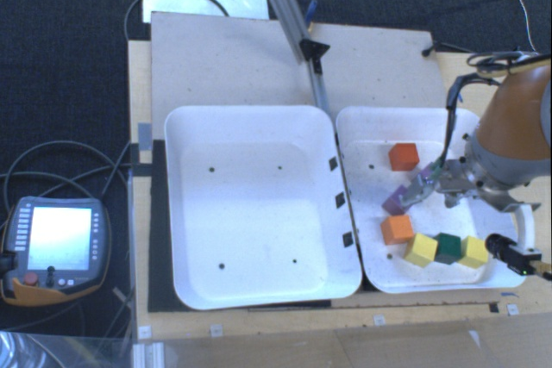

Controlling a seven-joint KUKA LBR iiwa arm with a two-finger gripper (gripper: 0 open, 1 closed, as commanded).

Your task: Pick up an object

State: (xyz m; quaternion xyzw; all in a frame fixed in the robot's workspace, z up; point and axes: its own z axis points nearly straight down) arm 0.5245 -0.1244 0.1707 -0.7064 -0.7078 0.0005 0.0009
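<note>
Pincer (pixel 412 193) down in right bin (pixel 366 267), at purple block (pixel 395 202); cannot tell open or closed. Nothing lifted yet. Blocks all on bin floor: orange (pixel 403 156) far, orange (pixel 398 228) near, then yellow (pixel 422 250), green (pixel 448 246), yellow (pixel 473 252) along near wall. Grasp and lift left.
</note>
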